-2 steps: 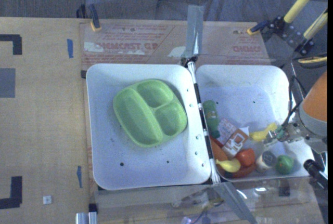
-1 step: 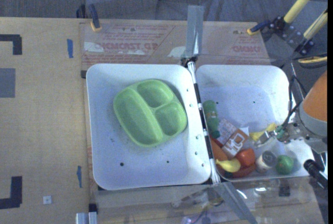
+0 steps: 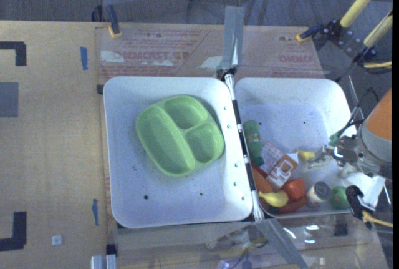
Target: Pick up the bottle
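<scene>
The green bottle point(image 3: 252, 135) lies on its side against the right bin's point(image 3: 293, 96) left wall, apparently light, rigid, slippery plastic, best gripped mid-body; end effector point(image 3: 341, 155) state indeterminate.

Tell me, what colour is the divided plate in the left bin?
Light green, seen in the camera view.
</scene>
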You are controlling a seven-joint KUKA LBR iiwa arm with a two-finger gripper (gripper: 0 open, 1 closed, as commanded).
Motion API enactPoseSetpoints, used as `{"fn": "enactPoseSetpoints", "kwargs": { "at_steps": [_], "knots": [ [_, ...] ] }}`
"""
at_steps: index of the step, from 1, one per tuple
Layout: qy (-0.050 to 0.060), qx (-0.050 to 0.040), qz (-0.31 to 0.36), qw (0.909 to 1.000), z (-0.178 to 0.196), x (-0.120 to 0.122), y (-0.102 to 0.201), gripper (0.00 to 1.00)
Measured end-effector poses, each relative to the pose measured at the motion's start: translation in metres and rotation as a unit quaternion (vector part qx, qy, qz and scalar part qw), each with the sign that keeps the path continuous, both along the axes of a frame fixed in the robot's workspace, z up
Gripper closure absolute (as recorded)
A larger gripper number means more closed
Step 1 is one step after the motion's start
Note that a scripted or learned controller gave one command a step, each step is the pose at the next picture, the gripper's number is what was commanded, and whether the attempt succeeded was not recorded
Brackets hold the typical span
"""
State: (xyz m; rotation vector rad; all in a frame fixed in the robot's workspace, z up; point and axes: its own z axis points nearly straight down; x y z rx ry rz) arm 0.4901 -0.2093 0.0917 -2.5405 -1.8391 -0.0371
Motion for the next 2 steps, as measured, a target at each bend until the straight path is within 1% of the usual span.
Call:
{"fn": "enactPoseSetpoints", "kwargs": {
  "at_steps": [1, 2],
  "knots": [
    [0.000, -0.0034, 0.011, 0.9999, -0.001, -0.002, 0.002, 0.00],
    [0.004, -0.0105, -0.006, 0.9999, -0.003, 0.007, 0.013, 0.00]
  ]
}}
